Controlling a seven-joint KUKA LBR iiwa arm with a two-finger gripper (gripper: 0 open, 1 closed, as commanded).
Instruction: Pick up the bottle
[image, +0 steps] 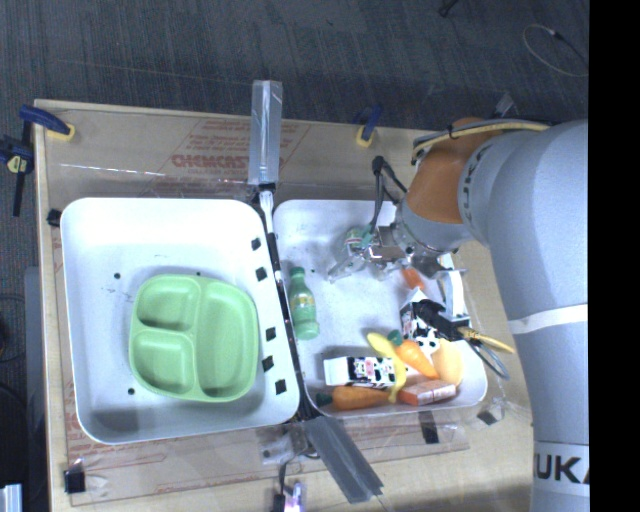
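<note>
- Above, the right-hand white bin (300, 225) carries the task's thing: a green bottle (301, 302) lying against the bin's left wall, about midway along that edge
- Long axis of the bottle: parallel to the left wall, cap toward the bin's far edge, base toward its near edge
- Gripper (352, 250): low over the far half of the same bin, near its middle, apart from the bottle; how its fingers stand cannot be told at this size, and nothing shows between them
- Governing relation: the bottle lies to the gripper's left and toward the near edge, close beside it but not under it; judged from this, the coming move calls for a short shift toward the left wall, with the fingers set across the bottle's narrow width
- Likely hazard: the wall touching the bottle leaves little room for a finger on that side
- Other contents: a carrot (358, 397) and a cow-patterned carton (360, 371) along the near edge; a green divided plate (195, 338) in the left bin (90, 225)
</note>
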